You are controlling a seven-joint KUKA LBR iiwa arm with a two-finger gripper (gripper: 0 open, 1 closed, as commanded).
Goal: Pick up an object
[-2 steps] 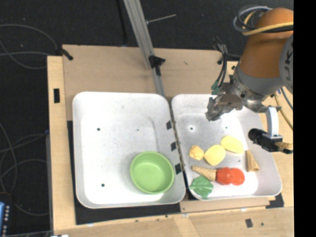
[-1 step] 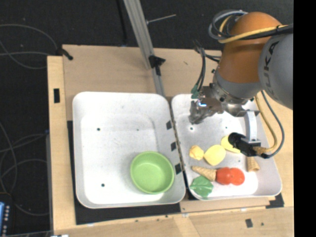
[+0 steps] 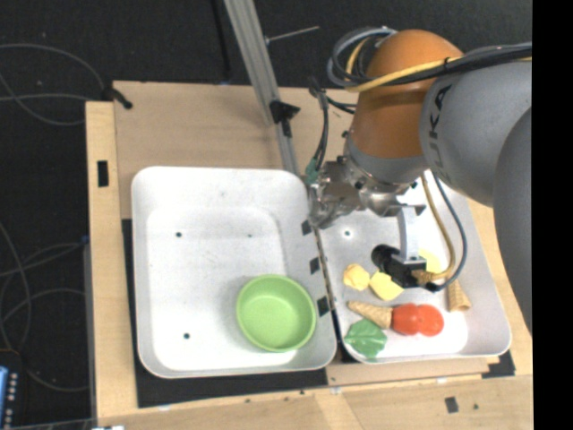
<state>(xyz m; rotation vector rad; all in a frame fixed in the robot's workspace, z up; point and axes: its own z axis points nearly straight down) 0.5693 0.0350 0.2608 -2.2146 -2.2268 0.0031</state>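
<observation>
My gripper (image 3: pixel 327 206) hangs over the far left part of the right bin (image 3: pixel 483 325), close to the wall between the two bins. Nothing shows in its grasp. Toward the bin's front lie two yellow pieces (image 3: pixel 356 277) (image 3: pixel 387 287), a tan cone (image 3: pixel 369 312), a red tomato-like toy (image 3: pixel 417 320) and a green leafy toy (image 3: pixel 365 337). These lie in front of the gripper and apart from it. A green bowl (image 3: pixel 276 312) sits upright in the front right corner of the left bin (image 3: pixel 170 231).
A second tan cone (image 3: pixel 457 296) and another yellow piece (image 3: pixel 432 262) lie at the right of the right bin, partly behind cables. A slanted metal rail (image 3: pixel 255 56) rises behind the bins. The large grey and orange arm covers the right bin's back.
</observation>
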